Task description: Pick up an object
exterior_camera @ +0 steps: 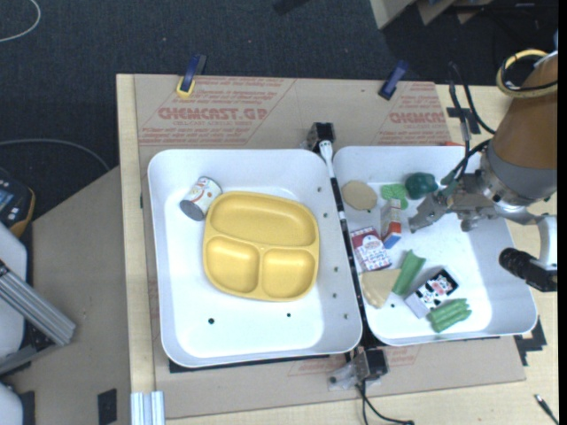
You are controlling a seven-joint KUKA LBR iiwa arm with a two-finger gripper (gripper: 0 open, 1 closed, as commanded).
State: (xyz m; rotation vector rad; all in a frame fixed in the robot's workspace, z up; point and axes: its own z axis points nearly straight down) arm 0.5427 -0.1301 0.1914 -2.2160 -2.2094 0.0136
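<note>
Sitting on a brown cardboard sheet are two white bins side by side, and they are the biggest things here. The left bin holds a big yellow plate with three dips in it, lying flat near the middle. At about ten o'clock from the plate, touching its rim, a small white cup lies on its side. The right bin holds lots of little things. The grey and orange arm comes in at three o'clock and hangs over the top right part of that bin. Its gripper points toward nine o'clock, and I cannot tell if it is open or closed (it looks dark and blurry there), and I see nothing held in it. Just at ten o'clock from the gripper is a dark green lumpy toy. At nine o'clock from it, near the bin's left wall, is a round tan thing. Lower down lie a red and white packet, a pale yellow wedge, a long green piece, a black and white card and, at five o'clock in the bin, a bright green pod. Two blue clips hold the cardboard's top edge.
</note>
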